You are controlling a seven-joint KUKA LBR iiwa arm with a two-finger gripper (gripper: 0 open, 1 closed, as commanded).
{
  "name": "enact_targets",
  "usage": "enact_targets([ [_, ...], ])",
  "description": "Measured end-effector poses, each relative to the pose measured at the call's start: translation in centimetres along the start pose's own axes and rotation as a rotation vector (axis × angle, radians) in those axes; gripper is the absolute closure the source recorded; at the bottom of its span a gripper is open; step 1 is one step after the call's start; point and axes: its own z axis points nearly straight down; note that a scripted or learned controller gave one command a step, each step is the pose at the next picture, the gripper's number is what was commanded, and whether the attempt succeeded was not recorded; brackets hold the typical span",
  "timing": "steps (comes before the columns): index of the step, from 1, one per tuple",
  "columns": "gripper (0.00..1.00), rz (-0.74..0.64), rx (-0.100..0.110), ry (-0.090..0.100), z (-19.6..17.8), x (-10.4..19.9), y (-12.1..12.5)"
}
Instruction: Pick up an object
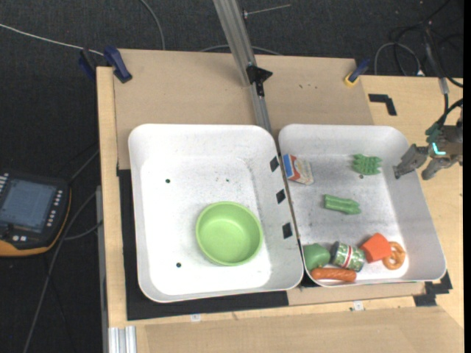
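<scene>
The right bin (412, 219) holds a small red and white carton (298, 169), a green studded piece (366, 165) and a green oblong piece (342, 204). Along its near edge lie a green rounded item (316, 256), a small can (346, 256), an orange block (375, 246), a pretzel-shaped ring (395, 257) and a red sausage shape (335, 274). My gripper (417, 170) hangs over the right bin's far right rim, to the right of the studded piece, open with nothing between its fingers.
A green bowl (229, 232) sits in the left bin (154, 197). A metal pole (239, 31) slants up from between the bins. A hand-held control unit (29, 212) lies on the floor at left. Cables run at the top right.
</scene>
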Motion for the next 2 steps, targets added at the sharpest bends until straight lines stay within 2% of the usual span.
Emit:
enact_targets([
  [1, 0.0, 0.0, 0.0, 0.0, 0.0, 0.0, 0.0],
  [2, 0.0, 0.0, 0.005, 0.001, 5.8, -0.4, 0.6],
])
